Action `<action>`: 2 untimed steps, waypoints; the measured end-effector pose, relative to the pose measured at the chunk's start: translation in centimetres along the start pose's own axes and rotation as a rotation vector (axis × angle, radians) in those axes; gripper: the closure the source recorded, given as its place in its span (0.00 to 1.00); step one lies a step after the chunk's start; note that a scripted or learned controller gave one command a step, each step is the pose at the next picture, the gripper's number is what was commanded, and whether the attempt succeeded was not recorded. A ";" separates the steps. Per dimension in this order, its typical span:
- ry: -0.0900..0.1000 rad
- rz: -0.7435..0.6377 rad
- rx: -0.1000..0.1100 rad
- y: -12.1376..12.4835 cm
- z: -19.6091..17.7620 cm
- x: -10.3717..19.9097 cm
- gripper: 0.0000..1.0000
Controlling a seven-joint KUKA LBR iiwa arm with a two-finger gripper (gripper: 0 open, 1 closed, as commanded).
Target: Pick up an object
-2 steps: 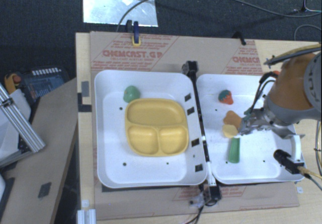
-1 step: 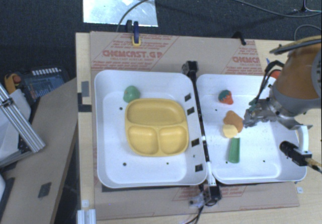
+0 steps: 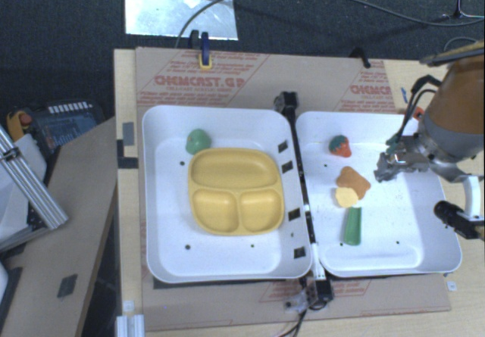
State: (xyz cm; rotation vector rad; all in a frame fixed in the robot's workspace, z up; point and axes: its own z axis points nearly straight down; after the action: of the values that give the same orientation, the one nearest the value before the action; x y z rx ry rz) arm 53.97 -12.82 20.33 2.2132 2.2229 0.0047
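The right bin [image 3: 424, 252] holds a small red toy with a green top [image 3: 340, 145] near its back left. A brown-orange piece [image 3: 353, 179] lies at the middle left, touching a pale yellow piece [image 3: 346, 197] just in front of it. A green stick-shaped piece [image 3: 352, 226] lies nearer the front. My gripper [image 3: 385, 167] hangs over the middle of the right bin, just right of the brown-orange piece and apart from it. Nothing shows in its grasp.
The left bin [image 3: 163, 252] holds a yellow divided plate [image 3: 235, 190] and a small green object [image 3: 198, 140] behind it. A black divider [image 3: 298, 184] runs between the bins. The arm's orange band [image 3: 462, 97] rises over the right bin's far right.
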 end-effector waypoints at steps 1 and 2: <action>0.002 -0.005 0.002 2.1 -1.4 5.3 1.00; 0.003 -0.006 0.002 3.3 -1.4 11.4 1.00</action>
State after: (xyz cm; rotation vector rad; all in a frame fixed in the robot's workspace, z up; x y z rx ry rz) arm 57.22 -1.37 21.71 2.2088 2.2322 0.0056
